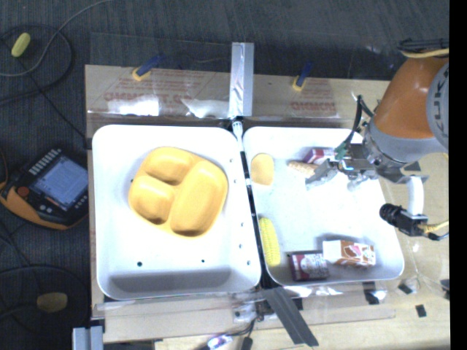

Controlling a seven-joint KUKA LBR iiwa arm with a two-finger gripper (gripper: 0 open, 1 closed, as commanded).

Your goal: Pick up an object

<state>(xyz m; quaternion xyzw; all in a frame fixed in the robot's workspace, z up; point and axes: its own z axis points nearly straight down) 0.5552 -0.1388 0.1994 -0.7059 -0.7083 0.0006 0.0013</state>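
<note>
My gripper [337, 180] hangs over the upper right part of the right bin [390, 268], its two fingers spread apart and open with nothing between them. Just left of it lie a small red carton [317, 154] and a pale corn-like stick [298, 167]. A round yellowish piece [261, 168] rests by the bin's left wall. Further down, a yellow corn cob [268, 240] lies along that wall. A dark red box [307, 265] and a white and red carton [350, 253] sit at the bin's front.
The left bin [109, 268] holds a large yellow lumpy object [177, 190]. A ridge [248, 195] divides the two bins. The grey and orange arm [412, 108] comes in from the right. A black fitting [398, 216] sticks out at the right bin's rim.
</note>
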